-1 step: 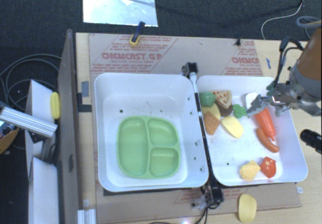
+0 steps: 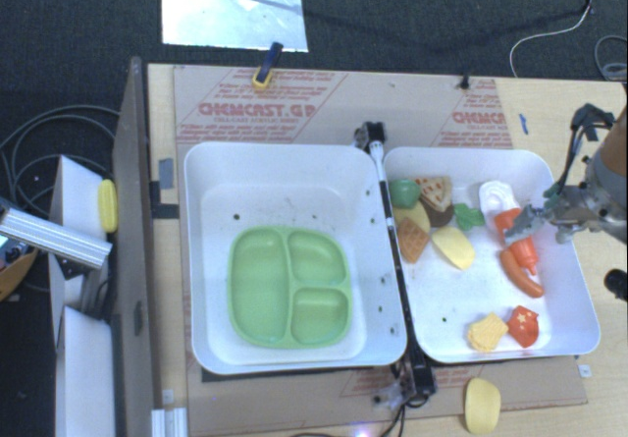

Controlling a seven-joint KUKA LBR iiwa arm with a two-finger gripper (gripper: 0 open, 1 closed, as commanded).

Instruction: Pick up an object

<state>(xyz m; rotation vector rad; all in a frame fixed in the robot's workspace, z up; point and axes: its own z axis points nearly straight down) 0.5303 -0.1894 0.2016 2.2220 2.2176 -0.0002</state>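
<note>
Orange carrot (image 2: pixel 521 265) — crowded by white piece (image 2: pixel 496 197), claw (image 2: pixel 531 220) just above.

2 white bins (image 2: pixel 226 170), 1 green tray (image 2: pixel 289 286), approx 10 toy foods (image 2: pixel 453 246).

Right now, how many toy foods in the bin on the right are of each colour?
Green: 2
Yellow: 3
Orange or red: 3
Brown: 2
White: 1
Total: 11
</note>
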